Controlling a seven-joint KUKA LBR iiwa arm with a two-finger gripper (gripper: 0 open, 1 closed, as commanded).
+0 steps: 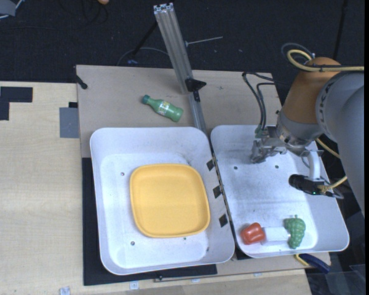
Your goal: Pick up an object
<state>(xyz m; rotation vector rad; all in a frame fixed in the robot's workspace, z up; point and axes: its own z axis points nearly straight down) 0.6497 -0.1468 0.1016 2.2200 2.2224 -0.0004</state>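
In the camera view, the end effector [262, 150] is seen low over the far part of the right bin [267, 189]; whether it is released or clenched cannot be told, and nothing is seen in its grasp. The nearest candidates, a red pepper [253, 233] and a green vegetable [294, 229], are found at the bin's near edge, well apart from it. A yellow plate [169, 200] is held by the left bin [107, 158], and a green bottle [162, 107] lies on the surface [111, 97] beyond.
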